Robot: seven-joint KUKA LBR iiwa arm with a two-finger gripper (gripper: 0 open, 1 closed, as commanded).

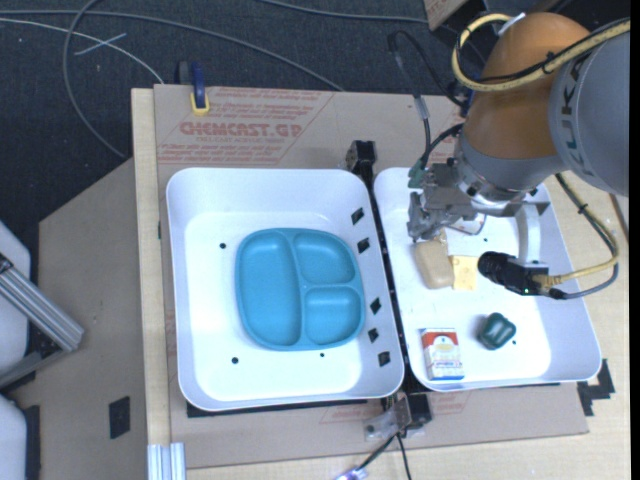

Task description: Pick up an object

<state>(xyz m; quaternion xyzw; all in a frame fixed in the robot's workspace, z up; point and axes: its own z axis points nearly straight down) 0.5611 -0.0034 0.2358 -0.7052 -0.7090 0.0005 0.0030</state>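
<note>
We note the arm (540,78) over the right bin (570,353). Its hand (432,220) sits just above a tan, spongy block (434,265); grip state indeterminate. Below the block lie a flat printed carton (441,355) and a rounded teal piece (496,330).

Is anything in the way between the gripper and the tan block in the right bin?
Nothing visible. The gripper hangs just above the tan block. The yellow piece lies beside the block on its right, not between them.

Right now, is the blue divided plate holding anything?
Empty. The blue divided plate lies flat in the left bin, all three compartments showing bare blue.
</note>
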